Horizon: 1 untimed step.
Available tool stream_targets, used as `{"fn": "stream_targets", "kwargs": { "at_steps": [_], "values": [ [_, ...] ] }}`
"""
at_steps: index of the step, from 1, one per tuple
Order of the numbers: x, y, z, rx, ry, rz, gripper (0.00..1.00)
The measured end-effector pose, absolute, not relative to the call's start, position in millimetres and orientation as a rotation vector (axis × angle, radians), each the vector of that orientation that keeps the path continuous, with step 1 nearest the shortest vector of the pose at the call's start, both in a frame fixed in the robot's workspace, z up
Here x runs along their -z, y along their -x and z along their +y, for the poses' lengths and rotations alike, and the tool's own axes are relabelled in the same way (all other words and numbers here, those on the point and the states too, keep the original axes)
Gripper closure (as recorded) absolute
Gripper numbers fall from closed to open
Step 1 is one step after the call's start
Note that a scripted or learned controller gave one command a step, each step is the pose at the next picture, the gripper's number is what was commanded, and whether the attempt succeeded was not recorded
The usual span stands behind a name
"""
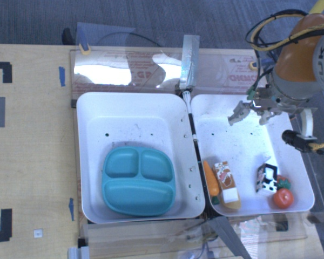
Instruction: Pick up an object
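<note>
From left to right we see a smooth teal divided plate point(139, 181) in the left bin point(92, 144), a carrot point(210, 180), a carton point(227, 184) and a round tomato point(283, 198) in the right bin point(227, 139), and above them the gripper point(252, 114), spread wide and holding nothing.

Red lettering on the clear panel point(151, 69) is illegible.

Below me, both white bins point(92, 144) look like glossy plastic, the teal tray point(139, 181) smooth matt plastic, the surface point(29, 144) pale wood.
</note>
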State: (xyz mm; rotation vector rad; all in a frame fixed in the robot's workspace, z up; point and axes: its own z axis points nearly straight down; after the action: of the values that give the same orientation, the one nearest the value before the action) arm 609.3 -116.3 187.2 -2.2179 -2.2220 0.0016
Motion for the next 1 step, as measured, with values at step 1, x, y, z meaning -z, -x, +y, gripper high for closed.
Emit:
{"fn": "stream_targets", "kwargs": {
  "at_steps": [1],
  "values": [
    [-172.5,-589.5,-174.0,-0.004,2.131,-2.305,0.00]
  ]
}}
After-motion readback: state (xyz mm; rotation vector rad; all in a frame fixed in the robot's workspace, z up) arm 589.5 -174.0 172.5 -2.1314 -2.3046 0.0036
